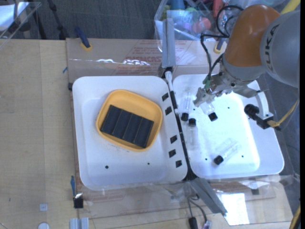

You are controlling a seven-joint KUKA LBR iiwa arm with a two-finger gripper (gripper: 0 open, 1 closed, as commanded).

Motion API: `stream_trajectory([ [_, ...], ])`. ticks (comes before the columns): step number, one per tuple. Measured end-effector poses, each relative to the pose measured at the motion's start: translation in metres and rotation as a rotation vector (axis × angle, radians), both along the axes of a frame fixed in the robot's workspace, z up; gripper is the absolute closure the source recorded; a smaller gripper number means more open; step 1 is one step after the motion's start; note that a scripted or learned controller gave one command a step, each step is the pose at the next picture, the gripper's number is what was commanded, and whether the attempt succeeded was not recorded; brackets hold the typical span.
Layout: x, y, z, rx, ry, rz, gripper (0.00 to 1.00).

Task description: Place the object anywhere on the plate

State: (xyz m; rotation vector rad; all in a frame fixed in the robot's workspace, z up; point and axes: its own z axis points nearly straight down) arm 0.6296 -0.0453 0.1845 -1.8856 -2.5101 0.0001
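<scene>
A yellow plate (151,108) lies in the left bin (90,166). On it rests a flat black ridged slab (127,125), lying tilted across the plate's middle. My gripper (204,95) hangs over the upper left part of the right bin (267,161), below the arm's orange band. Right beneath it lies a small clear vial with a black cap (212,114). I cannot see whether anything is between the fingers.
More clear vials with black caps lie in the right bin: two by the divider (190,123) and one near the front (223,155). A black ridge with clips (172,128) separates the bins. A box of colourful items (200,8) stands behind the bins.
</scene>
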Motion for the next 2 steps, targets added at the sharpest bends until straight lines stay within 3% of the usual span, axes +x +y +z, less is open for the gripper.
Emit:
stream_trajectory([
  [1, 0.014, 0.046, 0.000, -0.001, -0.005, 0.145, 1.00],
  [2, 0.038, 0.069, 0.000, -0.001, -0.007, 0.335, 1.00],
])
